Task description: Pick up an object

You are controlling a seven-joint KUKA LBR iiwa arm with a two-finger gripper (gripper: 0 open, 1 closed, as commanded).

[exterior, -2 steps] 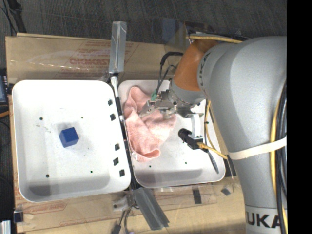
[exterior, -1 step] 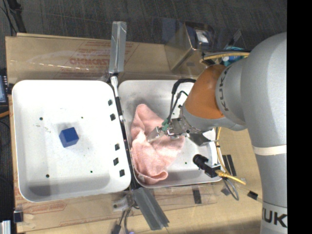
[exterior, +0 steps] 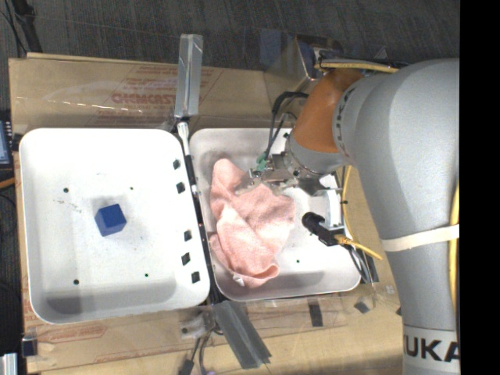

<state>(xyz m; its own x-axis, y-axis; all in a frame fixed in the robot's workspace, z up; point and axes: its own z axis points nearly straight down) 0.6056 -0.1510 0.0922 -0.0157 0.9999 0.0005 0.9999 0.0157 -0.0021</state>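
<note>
Camera view puts my arm (exterior: 406, 201) coming in from the right, its grey bulk covering much of the right bin's (exterior: 234, 143) far side, with the orange band (exterior: 316, 123) sitting just above the wrist. I see the pincer (exterior: 268, 172) down low inside that bin, right at the upper edge of the pink cloth (exterior: 246, 225). Whether its fingers are spread or pressed together I cannot tell; the wrist and cabling crowd that spot, and I cannot say the cloth is caught in it.

From the pincer, the cloth spreads below and to the left, crumpled in folds, lying on the bin floor and reaching almost to the bin's left wall. Just right of and below the pincer a black cylindrical part (exterior: 314, 225) sticks out over the bin floor, with a yellow cable (exterior: 361, 246) running off from it to the right.

Far left of the pincer, across the divide between the bins, the left bin (exterior: 47, 155) holds a blue cube (exterior: 110, 219) resting on its floor, well apart from the cloth. Both bins sit side by side on the brown worktop (exterior: 101, 80). Above and left of the pincer, a grey metal bar (exterior: 187, 76) stands along the gap between the bins.
</note>
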